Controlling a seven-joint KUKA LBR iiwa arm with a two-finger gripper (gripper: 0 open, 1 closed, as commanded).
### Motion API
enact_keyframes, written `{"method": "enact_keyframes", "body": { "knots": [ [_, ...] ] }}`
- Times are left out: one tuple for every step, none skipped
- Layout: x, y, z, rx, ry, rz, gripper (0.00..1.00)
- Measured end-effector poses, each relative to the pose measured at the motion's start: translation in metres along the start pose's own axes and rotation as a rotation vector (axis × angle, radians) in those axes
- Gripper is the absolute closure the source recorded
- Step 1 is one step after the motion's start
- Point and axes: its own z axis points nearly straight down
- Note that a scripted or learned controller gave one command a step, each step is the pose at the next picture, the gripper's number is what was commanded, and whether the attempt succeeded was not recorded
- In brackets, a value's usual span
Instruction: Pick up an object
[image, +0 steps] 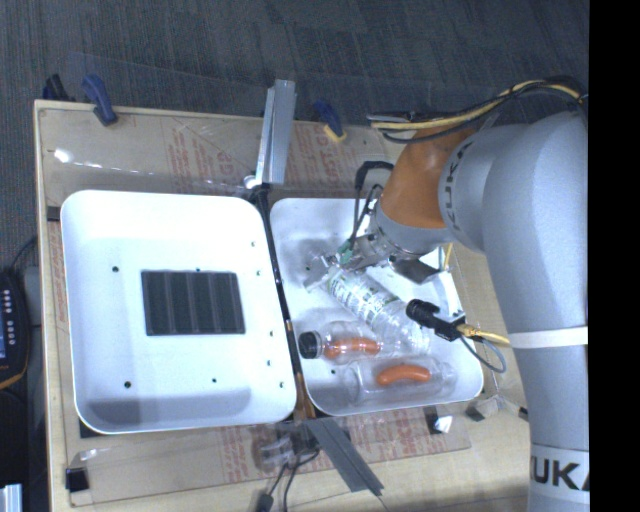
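The grey arm fills the right of the frame, its orange band bent over the right bin. The left bin, at centre left, has a dark ribbed panel on its floor. In the right bin, a clear plastic bottle lies slantwise at the middle, with two clear bottles holding orange contents toward the lower edge. The gripper sits just above the slanted bottle's upper end; whether its fingers are apart or together cannot be told.
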Motion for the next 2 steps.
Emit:
{"method": "enact_keyframes", "body": {
  "knots": [
    [0.0, 0.001, -0.01, 0.001, 0.0, -0.002, 1.0],
    [0.011, 0.028, -0.091, 0.005, 0.004, -0.103, 1.0]
  ]
}}
